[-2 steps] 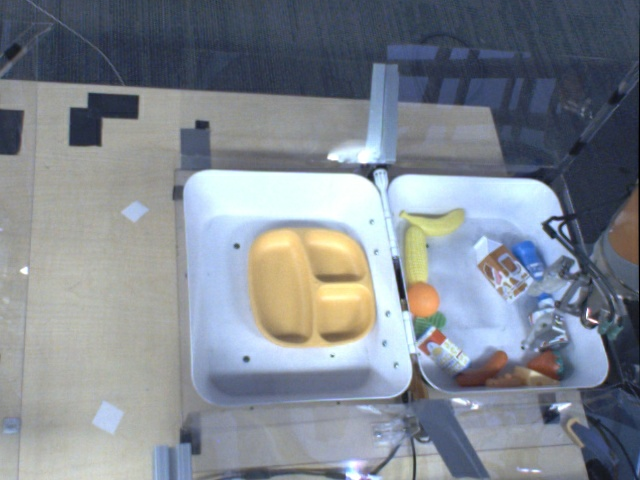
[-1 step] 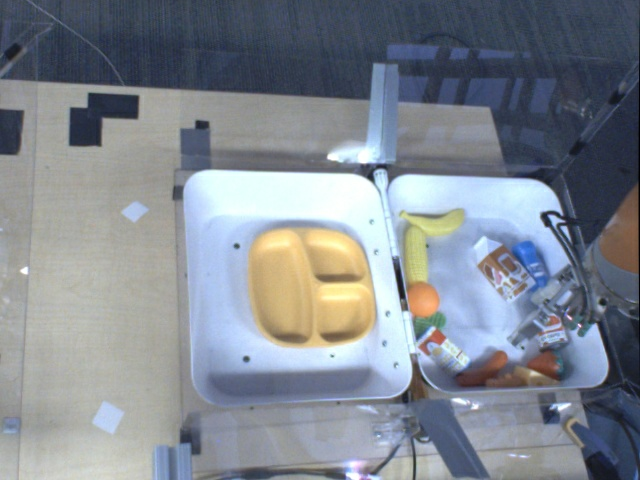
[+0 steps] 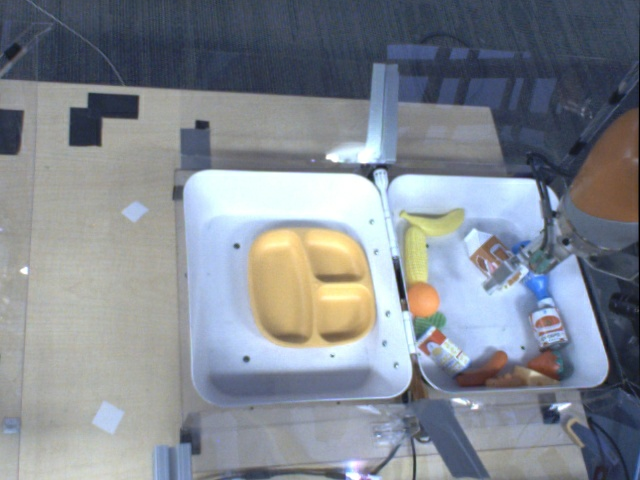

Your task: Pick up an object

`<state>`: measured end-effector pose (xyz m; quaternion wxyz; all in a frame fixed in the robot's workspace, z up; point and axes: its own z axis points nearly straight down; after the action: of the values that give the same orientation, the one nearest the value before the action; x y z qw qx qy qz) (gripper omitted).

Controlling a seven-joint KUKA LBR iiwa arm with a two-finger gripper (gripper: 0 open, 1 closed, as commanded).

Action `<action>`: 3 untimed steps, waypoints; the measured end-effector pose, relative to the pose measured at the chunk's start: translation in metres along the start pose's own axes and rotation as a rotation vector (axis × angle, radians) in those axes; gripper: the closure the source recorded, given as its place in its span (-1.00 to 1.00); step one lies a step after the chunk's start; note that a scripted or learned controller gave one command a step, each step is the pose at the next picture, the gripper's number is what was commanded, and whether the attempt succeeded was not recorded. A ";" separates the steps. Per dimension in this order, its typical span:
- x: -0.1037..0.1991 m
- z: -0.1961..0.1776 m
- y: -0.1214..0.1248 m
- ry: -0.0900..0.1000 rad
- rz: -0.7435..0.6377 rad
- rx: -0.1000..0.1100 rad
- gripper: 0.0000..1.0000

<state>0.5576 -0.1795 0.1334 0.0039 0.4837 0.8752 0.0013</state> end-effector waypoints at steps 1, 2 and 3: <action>-0.026 0.006 -0.008 0.000 0.363 0.002 -1.00; 0.008 0.039 -0.011 -0.011 0.431 -0.013 -1.00; 0.006 0.026 -0.008 -0.016 0.421 -0.019 1.00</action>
<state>0.5474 -0.1786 0.1070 0.0151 0.6559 0.7547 0.0062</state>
